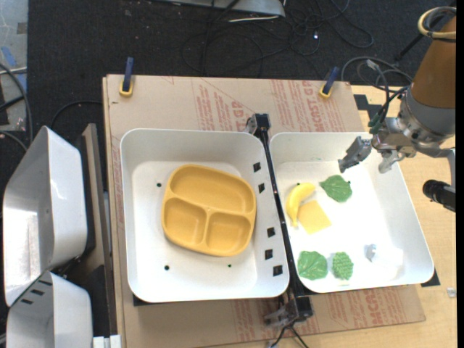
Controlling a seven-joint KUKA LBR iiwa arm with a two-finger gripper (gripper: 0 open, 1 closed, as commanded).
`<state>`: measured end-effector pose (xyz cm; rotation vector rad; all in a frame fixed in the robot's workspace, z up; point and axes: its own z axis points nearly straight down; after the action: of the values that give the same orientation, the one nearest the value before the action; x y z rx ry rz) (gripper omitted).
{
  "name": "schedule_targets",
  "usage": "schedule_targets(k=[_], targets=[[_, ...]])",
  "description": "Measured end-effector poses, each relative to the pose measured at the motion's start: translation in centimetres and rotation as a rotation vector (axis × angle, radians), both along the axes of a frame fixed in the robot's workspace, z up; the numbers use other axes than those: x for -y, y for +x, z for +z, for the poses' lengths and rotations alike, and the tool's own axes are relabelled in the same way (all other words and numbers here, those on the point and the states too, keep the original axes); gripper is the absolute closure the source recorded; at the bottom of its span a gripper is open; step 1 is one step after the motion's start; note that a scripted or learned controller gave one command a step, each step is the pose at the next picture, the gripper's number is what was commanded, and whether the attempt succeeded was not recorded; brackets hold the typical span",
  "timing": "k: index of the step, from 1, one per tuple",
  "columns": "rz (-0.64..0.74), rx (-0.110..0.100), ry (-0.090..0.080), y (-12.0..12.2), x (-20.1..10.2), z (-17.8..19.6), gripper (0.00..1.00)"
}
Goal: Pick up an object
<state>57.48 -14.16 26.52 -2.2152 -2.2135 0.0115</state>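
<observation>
Green piece (336,188) (leafy) below open hand (373,158)

Just below your grey metal gripper (372,158) lies a green leafy piece (336,188); further down-left sit a yellow banana (298,199) and a pale yellow wedge (315,217). Two more green pieces (312,264) (342,265) lie well below. Both bins (391,194) are white; the left one holds your mustard-yellow divided plate (209,209).

bench (217,100): brown board top | on it: left bin (138,194), right bin (406,216), touching side by side
</observation>
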Motion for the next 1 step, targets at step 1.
schedule_targets(k=[1], targets=[[0.002, 0.009, -0.001, 0.17, -0.04, 0.51, 0.0]])
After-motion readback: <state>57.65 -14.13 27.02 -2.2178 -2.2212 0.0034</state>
